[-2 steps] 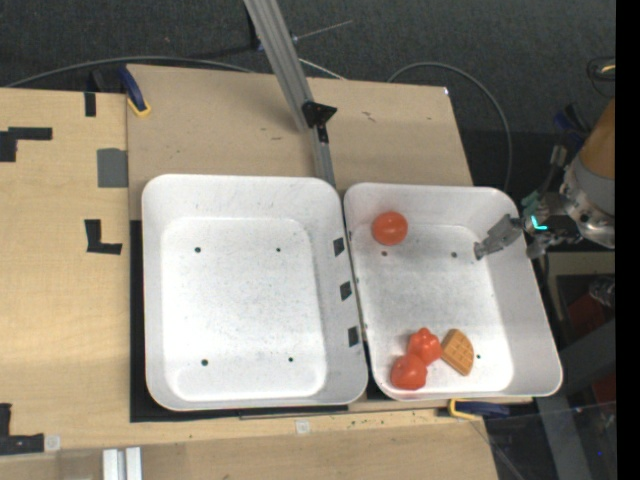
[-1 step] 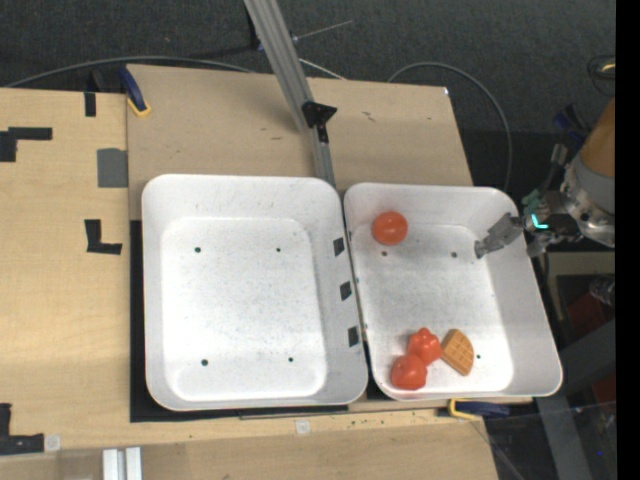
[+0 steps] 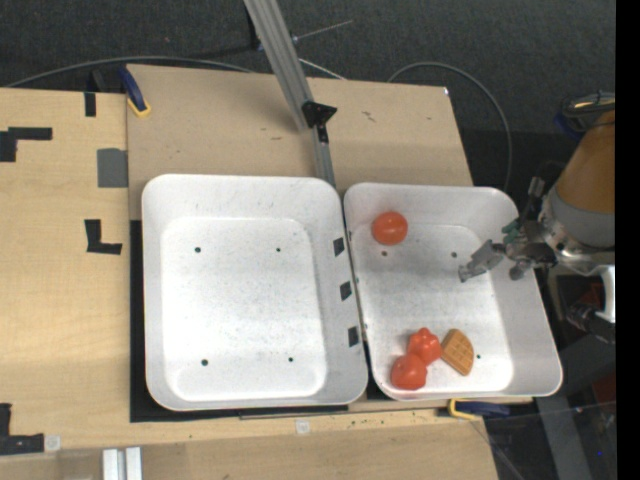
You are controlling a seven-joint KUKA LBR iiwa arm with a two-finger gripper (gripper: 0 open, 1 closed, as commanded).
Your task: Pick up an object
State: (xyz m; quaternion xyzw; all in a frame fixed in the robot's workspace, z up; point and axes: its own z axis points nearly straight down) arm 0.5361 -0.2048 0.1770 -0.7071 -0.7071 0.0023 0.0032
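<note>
My hand point(image 3: 492, 258) hangs over the right bin's point(image 3: 520, 373) far-right side with nothing between the fingers, which look parted, and the nearest pick, I judge, is the round orange ball point(image 3: 390, 228) lying off to the view's left.

Even overhead light, bins point(image 3: 240, 193) v. bright — soft shadows, slightly grainy, edges dim.

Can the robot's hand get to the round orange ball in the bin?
Probably yes. The hand hangs over the right bin, and the orange ball sits alone on the bin floor, apart from the red pieces and the waffle. Nothing stands between them.
</note>
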